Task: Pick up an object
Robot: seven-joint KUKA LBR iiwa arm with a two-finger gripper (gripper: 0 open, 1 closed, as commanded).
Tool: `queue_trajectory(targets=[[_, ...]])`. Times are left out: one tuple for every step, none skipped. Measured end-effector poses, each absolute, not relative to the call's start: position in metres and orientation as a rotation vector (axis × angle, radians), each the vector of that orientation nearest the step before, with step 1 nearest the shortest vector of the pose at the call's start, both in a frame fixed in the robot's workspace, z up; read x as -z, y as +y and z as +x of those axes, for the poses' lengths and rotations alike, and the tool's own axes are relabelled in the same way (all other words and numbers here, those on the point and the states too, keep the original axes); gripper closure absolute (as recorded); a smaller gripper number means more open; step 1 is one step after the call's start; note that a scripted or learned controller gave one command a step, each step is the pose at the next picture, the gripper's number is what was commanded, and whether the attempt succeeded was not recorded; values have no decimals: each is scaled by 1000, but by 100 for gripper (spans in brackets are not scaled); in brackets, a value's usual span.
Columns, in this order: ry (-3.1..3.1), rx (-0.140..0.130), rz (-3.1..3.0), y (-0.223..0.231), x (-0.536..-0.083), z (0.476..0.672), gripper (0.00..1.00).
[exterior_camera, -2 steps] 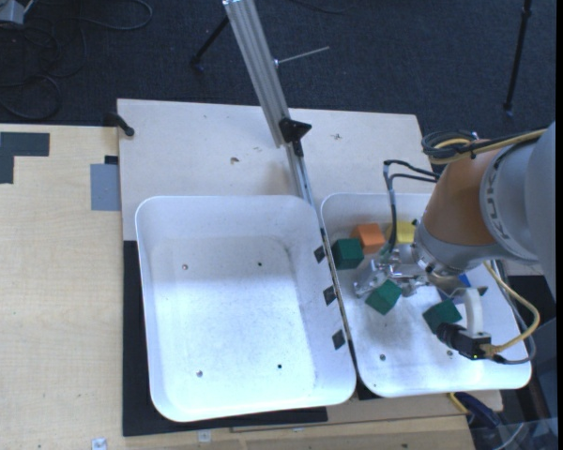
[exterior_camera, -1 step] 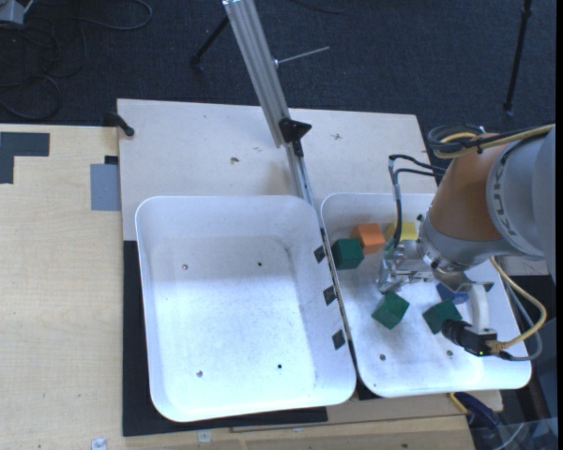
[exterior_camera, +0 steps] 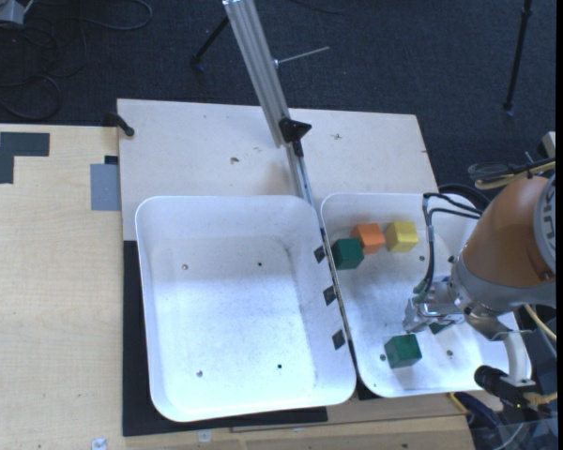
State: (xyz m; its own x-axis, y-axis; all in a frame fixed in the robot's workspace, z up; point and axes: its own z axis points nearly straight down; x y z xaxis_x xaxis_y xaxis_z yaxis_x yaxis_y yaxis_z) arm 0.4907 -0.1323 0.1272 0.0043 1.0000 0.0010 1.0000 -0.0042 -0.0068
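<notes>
You've got the gripper (exterior_camera: 430, 318) down inside the right bin (exterior_camera: 371, 364), near its right wall and toward the near edge. Can't tell how the jaws stand: the wrist and orange band block the tips from this angle. Nearest thing to you is a dark green cube (exterior_camera: 403, 350), sitting by the bin's near edge, just beside and below the gripper; nothing visible clamped on it, and whether they touch I can't say. Further back in the same bin, near the far edge, three blocks sit in a rough row: a green cube (exterior_camera: 347, 252) closest to the divider wall between the bins, an orange cube (exterior_camera: 370, 237) just beside it, and a yellow cube (exterior_camera: 402, 235) next along toward the right wall. Orange and green look to be touching; yellow is just apart from orange. The left bin (exterior_camera: 169, 251) sits alongside, sharing the middle edge. Behind both bins, a slanted aluminium rail (exterior_camera: 263, 64) rises from the bench's far side.
</notes>
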Motion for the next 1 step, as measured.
queue_trajectory(targets=[[-2216,-2,-2223,-131,-127,493,0]])
